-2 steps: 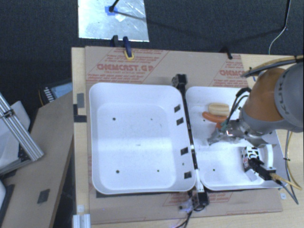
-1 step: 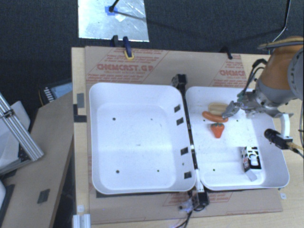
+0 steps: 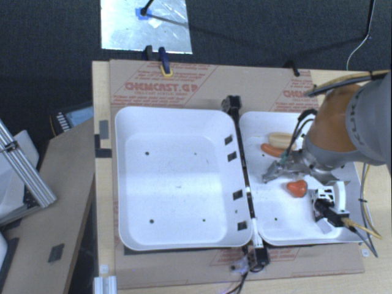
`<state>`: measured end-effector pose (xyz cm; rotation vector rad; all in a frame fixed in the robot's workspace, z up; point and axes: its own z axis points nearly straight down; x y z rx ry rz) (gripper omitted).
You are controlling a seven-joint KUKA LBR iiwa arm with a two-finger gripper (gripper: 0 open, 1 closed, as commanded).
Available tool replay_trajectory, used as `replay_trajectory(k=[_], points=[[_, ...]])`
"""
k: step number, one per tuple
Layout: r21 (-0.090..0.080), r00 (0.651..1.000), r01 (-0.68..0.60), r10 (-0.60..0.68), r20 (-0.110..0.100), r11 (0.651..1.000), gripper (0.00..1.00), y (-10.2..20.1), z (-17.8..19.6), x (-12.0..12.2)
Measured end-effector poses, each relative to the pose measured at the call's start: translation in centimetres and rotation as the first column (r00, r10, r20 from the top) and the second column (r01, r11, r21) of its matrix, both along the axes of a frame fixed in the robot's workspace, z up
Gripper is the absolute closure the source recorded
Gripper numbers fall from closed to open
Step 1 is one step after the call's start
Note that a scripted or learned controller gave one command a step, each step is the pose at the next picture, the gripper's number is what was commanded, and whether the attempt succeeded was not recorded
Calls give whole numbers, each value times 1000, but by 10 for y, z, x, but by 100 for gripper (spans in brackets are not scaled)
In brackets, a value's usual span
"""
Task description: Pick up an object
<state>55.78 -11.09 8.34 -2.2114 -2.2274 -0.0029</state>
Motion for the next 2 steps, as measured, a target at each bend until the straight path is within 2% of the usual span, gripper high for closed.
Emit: replay_trajectory(k=[1,2], points=[[-1,1000,-8,8,15,1000,0,124,108,36],[-4,1000,9,-9,-1,1000,0,90,101,-12]])
